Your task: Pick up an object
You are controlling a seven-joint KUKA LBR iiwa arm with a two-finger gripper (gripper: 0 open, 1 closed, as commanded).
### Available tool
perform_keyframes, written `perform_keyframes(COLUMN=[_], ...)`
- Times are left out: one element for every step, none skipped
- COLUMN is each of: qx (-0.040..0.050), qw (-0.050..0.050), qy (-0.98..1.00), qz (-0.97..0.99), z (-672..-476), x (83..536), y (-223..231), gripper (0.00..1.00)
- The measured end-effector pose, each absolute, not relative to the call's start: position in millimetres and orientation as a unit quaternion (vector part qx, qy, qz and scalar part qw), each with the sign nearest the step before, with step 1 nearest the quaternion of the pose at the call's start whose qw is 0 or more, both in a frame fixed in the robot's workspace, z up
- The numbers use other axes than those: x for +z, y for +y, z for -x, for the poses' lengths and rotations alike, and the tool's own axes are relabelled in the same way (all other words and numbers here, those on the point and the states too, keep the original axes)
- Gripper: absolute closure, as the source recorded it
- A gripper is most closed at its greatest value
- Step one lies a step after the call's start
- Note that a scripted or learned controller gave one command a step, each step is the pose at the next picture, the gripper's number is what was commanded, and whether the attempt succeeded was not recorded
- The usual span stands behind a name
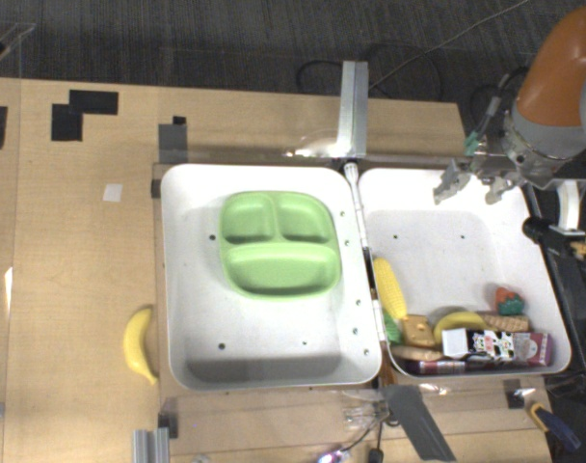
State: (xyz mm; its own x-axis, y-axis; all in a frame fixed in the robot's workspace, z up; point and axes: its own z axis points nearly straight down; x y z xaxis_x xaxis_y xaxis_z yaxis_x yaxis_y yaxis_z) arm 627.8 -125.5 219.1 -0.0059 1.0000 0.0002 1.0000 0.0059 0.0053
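— Hovering where?
— My gripper [471, 183] hangs spread, holding nothing, above the right bin's [447, 244] far edge.
— And the corn cob [389, 290]?
— Well apart, by the bin's left wall.

Even, bright overhead light is seen; the white bins [177, 258] are nearly washed out. Soft shadow is cast along the left bin's near wall. Fine detail is slightly blurred throughout.

wooden bench [71, 258]; two bins [177, 258]; banana [139, 345]
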Motion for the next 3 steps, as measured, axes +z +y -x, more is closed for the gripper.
perform_keyframes(qx=[0.0012,0.0046,0.0078], qw=[0.001,0.006,0.008], qy=[0.694,0.753,0.754], qz=[-0.720,-0.658,-0.657], z=[-576.5,-491.5,-495.1], x=[164,91,103], y=[-149,-158,-156], gripper=[0.00,0.00,1.00])
